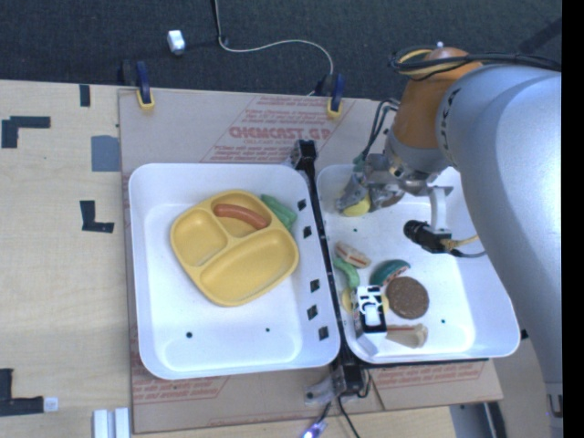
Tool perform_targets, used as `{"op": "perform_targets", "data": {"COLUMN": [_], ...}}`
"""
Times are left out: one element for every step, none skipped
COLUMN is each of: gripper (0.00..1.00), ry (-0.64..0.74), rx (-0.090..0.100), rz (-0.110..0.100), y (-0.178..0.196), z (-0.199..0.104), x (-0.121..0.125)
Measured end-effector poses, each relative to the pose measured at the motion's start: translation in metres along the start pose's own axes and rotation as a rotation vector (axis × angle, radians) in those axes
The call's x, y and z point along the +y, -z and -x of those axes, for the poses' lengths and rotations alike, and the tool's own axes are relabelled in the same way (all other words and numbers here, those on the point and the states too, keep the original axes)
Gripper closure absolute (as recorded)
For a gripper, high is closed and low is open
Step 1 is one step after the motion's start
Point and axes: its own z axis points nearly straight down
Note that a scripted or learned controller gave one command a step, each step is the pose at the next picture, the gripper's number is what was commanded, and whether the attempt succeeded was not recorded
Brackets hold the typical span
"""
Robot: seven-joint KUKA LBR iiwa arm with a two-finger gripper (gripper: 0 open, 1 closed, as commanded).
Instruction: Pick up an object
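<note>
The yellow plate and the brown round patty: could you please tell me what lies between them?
In the camera view, the black divider between the bins and green toy pieces lie between the yellow plate and the patty.

Two white bins are counted, the left bin (151, 336) and the right bin (484, 322). One yellow divided plate (228, 263) is seen in the left one, with one hot dog sausage (241, 214) on it and one green leafy piece (279, 210) beside it. In the right bin, roughly seven small items can be made out, including one brown round patty (407, 297) and one yellow piece (355, 207).
</note>
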Motion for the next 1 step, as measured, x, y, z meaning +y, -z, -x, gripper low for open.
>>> {"op": "perform_targets", "data": {"gripper": [1.0], "ry": [0.005], "rx": [0.004], "rz": [0.005], "y": [0.0946], "z": [-0.0758], "x": [-0.0341]}}
